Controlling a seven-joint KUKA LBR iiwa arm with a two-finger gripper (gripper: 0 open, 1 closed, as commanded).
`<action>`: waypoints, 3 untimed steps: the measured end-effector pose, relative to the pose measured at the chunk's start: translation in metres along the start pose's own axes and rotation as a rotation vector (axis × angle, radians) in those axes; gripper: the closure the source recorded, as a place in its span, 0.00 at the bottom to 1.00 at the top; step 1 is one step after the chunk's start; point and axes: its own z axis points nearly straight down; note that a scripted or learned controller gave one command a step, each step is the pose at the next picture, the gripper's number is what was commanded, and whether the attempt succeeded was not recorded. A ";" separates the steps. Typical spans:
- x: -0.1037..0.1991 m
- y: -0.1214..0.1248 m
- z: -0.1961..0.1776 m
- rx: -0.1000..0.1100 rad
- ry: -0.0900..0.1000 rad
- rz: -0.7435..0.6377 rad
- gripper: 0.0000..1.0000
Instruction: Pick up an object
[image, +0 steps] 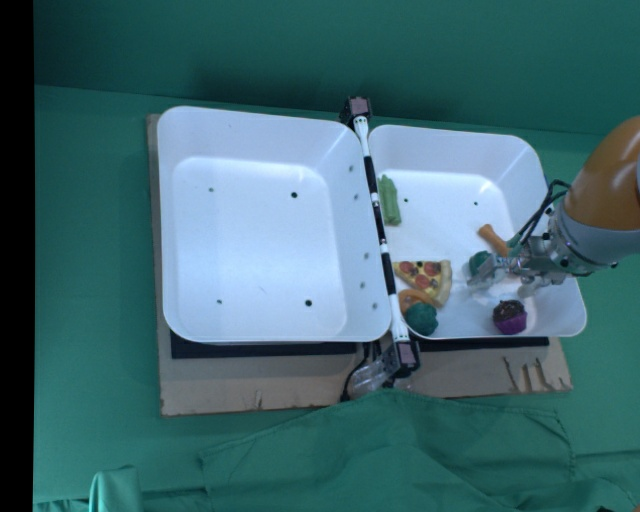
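Two white bins sit side by side on the green bench, the left bin (260, 235) bare and the right bin (455, 160) holding small toy foods. At the right bin's right side the jaws (492, 268) are low over a small teal-green piece (480, 263), which lies just at their tips; whether they are open, closed or gripping it I cannot tell. Just beyond it lies an orange carrot-like stick (492, 239). Near the centre divider rests a pizza slice (424, 272) with red and dark toppings, an orange wedge (416, 298) touching its near edge, and a dark green lump (422, 318) beside that. A purple cupcake-like piece (510, 316) sits by the near right corner. A green pod (390, 199) lies along the divider. I can read no writing anywhere.
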 end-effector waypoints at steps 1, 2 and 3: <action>-0.002 0.020 -0.100 -0.022 -0.006 -0.008 0.00; 0.052 0.079 -0.098 -0.016 -0.002 -0.013 0.00; 0.062 0.178 -0.097 -0.019 -0.004 -0.011 0.00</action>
